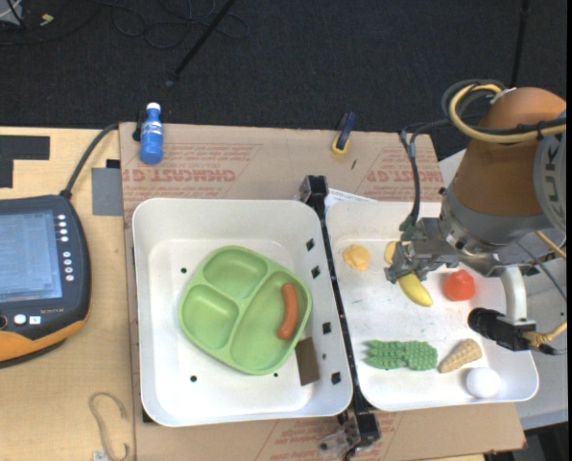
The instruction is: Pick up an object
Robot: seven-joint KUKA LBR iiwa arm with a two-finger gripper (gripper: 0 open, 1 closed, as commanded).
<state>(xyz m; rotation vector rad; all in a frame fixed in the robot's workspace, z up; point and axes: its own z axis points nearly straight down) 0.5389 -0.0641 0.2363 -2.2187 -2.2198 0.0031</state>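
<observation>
1. Gripper [408,269] hangs low over the right bin [516,392], its dark fingers right above the upper end of a yellow banana [417,290]; whether they are spread or closed on the fruit I cannot tell, since the wrist hides them
2. Two shallow white bins sit side by side on a sheet of brown cardboard [228,161] printed with red lettering, and a black clip bar [326,286] runs between them
3. Behind the bench the floor is dark, with loose cables [123,8] lying across it
4. On the bench to the left of the bins lies one tablet-like pendant [22,267] with a lit screen and an orange underside
5. One blue bottle [152,134] stands on the cardboard's far edge, and one blue-and-yellow clamp [344,134] sits further along that edge
6. The banana is small, smooth and bright yellow, lying at a slant near the middle of the right bin
7. Also in the right bin, one of each: a pale orange lump [357,256], a red round piece [459,284], a green knobbly piece [401,355], a tan cone [461,355] and a white ball [482,382]
8. The left bin [161,373] holds one green divided plate [238,310] with three compartments
9. One reddish sausage [288,311] lies in the plate's right compartment
</observation>
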